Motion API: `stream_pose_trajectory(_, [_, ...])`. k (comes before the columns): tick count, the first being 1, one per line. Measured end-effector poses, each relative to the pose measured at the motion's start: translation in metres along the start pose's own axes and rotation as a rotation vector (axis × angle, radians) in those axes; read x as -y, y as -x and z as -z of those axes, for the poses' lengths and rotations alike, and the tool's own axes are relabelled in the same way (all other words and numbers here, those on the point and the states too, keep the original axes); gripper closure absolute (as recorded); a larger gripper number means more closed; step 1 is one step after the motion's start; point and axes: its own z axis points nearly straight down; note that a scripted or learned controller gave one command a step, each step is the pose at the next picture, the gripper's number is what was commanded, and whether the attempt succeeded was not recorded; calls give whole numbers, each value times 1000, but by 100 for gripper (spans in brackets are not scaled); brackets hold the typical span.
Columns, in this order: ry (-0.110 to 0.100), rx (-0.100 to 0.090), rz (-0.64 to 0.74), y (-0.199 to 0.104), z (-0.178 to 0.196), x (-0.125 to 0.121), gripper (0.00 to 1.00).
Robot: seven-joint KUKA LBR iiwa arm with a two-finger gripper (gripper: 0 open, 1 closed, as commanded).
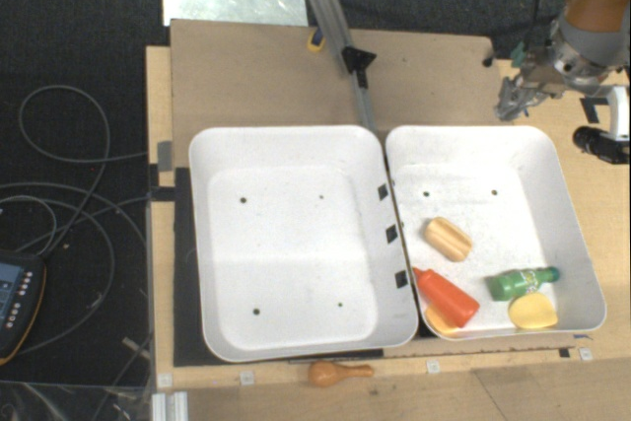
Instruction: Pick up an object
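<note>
The grey robot arm with the orange band (596, 10) comes in at the top right. Its end effector (513, 104) hangs over the bench (424, 74), just past the far edge of the right bin. Nothing sits between its fingers. I cannot tell if the fingers are apart or together, because they look small and blurry.

Two shallow white plastic bins sit side by side on the tan wooden bench. The left white bin (286, 242) has bare white floor with a few small dark dots. The right white bin (483, 173) holds four toys, all near its front part.

A small tan bread roll toy (448, 239) lies near the middle of the right bin. A red-orange cone-shaped toy like a carrot (446, 297) lies at the front left corner, close to the wall between the bins. A little green bottle (521, 282) lies on its side near the front right. A round yellow toy (532, 312) lies just beside the green bottle, at the front edge.

A small orange pear-shaped toy (335, 372) lies on the bench in front of the left bin, outside both bins.
</note>
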Motion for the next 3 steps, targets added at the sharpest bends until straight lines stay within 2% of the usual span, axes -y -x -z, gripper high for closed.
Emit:
stream_pose_trajectory(1, [-6, -2, 1, 0, 8, -1, 100])
stream_pose_trajectory(2, [-10, -3, 3, -43, -2, 17, 100])
stream_pose_trajectory(3, [-11, -5, 5, -102, 1, 40, 100])
